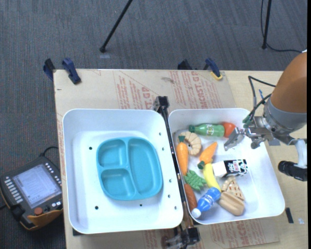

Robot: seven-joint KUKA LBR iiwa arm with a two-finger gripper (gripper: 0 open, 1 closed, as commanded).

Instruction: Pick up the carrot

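**Fingers above the right bin, carrot not yet lifted**

The fingers of the gripper (242, 137) hang at the right of the frame, over the upper right part of the right bin (277, 191). They look spread apart, one tip near the left at the bottle's red end and one further right, and nothing sits between them. The grey arm (290, 95) with its orange band rises behind them toward the right edge.

Going from the lower edge of the frame upward, the right bin holds a bread roll (231, 204) and a blue bottle (206, 201) at the bottom, then a wedge of sandwich (233, 189), a yellow banana (211, 175), a green leafy piece (194, 180) and a small milk carton (234, 167). Above those lies the carrot (182, 157), long and orange, along the left wall of this bin, its top pointing up the frame. A second, shorter orange piece (209, 151) lies slanted just to its right. A green bottle (210, 130) lies across the top of the bin.

The left bin (72, 139) carries a blue divided plate (129, 167). Blue clamps (71, 70) grip the far edge of the worktop (140, 87).

As for the task, I judge it barely begun: the carrot rests in the bin, well left of the fingers. Moving across, descending, closing and lifting all remain.
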